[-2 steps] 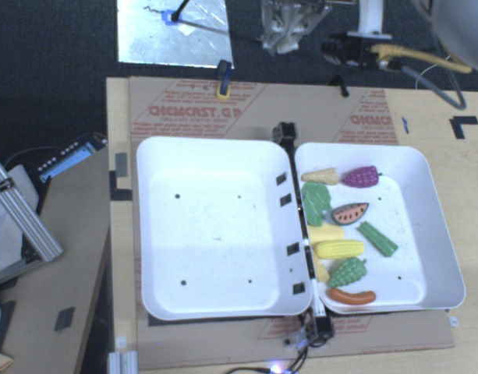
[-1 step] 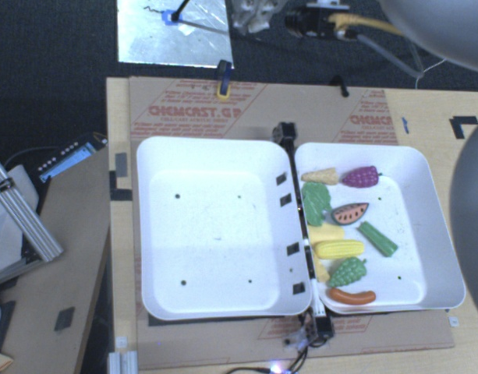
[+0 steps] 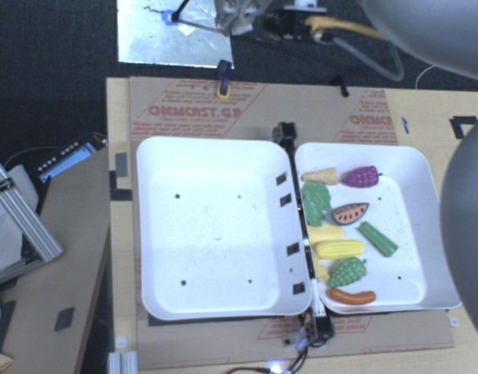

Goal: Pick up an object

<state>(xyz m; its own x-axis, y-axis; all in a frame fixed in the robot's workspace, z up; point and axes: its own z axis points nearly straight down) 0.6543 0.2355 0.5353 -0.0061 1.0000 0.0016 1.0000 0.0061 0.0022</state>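
Two shallow white plastic bins [image 3: 215,150] face you; the right one holds plastic toy foods, including a yellow corn cob [image 3: 338,248] touching a green bumpy grape bunch [image 3: 347,271].

Dark carpet [image 3: 51,68] surrounds a cardboard-covered bench [image 3: 192,107], with a shiny metal sheet [image 3: 164,29] behind it.

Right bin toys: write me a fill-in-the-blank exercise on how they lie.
1. All the toy foods lie in the ____ bin.
2. The purple grapes lie beside the pale corn, on its ____ side in the camera view.
3. The toy nearest the bin's front rim is the ____.
4. The watermelon slice lies just above the green ____.

Missing words: right; right; sausage; cucumber
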